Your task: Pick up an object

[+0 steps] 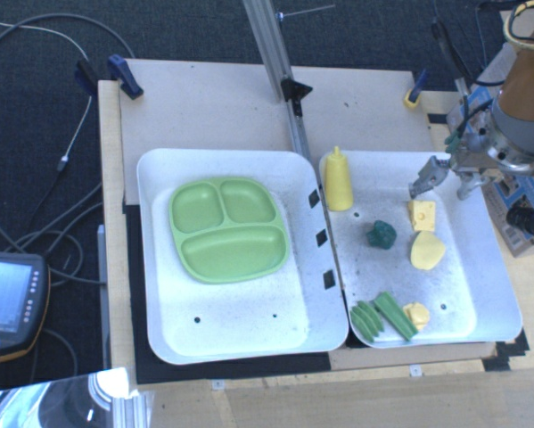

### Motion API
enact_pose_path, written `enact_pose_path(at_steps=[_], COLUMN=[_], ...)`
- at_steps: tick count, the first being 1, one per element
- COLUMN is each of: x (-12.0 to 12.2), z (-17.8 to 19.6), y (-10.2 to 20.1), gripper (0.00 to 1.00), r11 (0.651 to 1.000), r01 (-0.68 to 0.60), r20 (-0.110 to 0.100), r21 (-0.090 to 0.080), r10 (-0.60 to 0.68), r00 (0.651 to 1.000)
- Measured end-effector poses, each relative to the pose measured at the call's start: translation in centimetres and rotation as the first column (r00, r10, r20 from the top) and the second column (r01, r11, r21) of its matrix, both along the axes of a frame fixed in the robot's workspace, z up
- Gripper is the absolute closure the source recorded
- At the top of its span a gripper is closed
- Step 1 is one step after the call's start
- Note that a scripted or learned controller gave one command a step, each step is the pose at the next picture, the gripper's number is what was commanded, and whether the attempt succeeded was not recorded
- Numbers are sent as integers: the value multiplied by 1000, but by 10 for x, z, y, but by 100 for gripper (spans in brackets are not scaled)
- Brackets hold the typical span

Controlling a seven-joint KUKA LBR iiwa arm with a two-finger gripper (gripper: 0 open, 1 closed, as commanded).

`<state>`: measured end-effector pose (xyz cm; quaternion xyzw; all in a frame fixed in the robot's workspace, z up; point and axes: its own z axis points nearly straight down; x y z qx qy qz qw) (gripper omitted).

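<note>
The bench [213, 96] carries two shallow white bins side by side. The right bin [480, 292] lies directly beneath the pincer [445, 178]; the left bin [240, 328] sits well to its left, edges touching.

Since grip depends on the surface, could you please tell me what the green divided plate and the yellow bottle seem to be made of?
The green divided plate looks like moulded plastic with a smooth matte finish: uniform colour, rounded compartment ridges, little glare. The yellow bottle also looks like plastic, perhaps a toy squeeze bottle, evenly coloured with a soft sheen; whether it is hard or soft cannot be told.
</note>
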<state>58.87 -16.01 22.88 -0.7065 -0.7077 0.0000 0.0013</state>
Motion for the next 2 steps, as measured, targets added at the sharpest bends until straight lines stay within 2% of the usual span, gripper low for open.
enact_pose_path(at_steps=[1, 2], x=[0, -1], z=[0, -44], y=[0, 6], gripper=[0, 0], r11=[1000, 1000], r01=[0, 1], r20=[0, -4], r21=[0, 0], r10=[0, -1], r00=[1000, 1000])
